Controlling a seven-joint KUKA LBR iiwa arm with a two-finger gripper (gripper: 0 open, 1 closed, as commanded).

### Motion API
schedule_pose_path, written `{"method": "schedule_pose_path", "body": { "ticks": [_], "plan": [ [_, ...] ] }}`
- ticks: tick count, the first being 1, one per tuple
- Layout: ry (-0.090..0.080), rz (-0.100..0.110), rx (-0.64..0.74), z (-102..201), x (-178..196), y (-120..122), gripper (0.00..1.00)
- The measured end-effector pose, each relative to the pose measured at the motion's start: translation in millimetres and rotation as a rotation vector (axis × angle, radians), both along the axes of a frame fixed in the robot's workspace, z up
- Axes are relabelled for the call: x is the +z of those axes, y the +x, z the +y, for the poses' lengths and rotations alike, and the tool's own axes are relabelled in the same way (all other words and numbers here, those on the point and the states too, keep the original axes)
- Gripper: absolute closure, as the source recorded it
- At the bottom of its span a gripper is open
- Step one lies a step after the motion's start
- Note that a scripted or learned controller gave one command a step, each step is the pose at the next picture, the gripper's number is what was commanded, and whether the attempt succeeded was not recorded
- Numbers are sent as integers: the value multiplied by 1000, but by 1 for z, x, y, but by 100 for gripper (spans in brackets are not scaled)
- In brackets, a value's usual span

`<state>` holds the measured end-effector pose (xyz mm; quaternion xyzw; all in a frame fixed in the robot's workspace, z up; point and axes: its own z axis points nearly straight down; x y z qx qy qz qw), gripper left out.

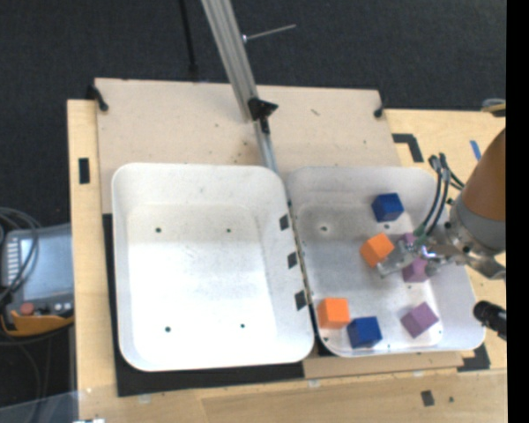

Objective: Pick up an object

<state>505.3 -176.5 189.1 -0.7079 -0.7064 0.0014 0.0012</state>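
Note:
The right bin [335, 201] holds several small blocks. A blue block [387, 206] lies toward its back, an orange block [377, 250] sits mid-bin, and another orange block [335, 311] and a blue block [364, 331] rest near the front. A purple block [419, 319] lies at the front right. My gripper [407, 258] reaches in from the right, low over the bin, just right of the mid-bin orange block. A small purple block [414, 270] shows right at its metal fingers, whether gripped I cannot tell.
The left bin [203, 263] lies beside the right one. An aluminium pole [234, 51] rises from the bench's back, above the gap between the bins. Black cables [439, 183] trail from the arm. A pendant device [31, 280] sits off the bench's left.

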Motion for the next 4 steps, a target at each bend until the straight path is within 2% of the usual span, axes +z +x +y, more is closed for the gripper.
{"method": "schedule_pose_path", "body": {
  "ticks": [1,2,4],
  "plan": [
    [0,1,1,-9,-59,0,0],
    [-1,-9,-9,-10,-45,3,100],
    [-3,-12,5,-20,69,1,100]
  ]
}}
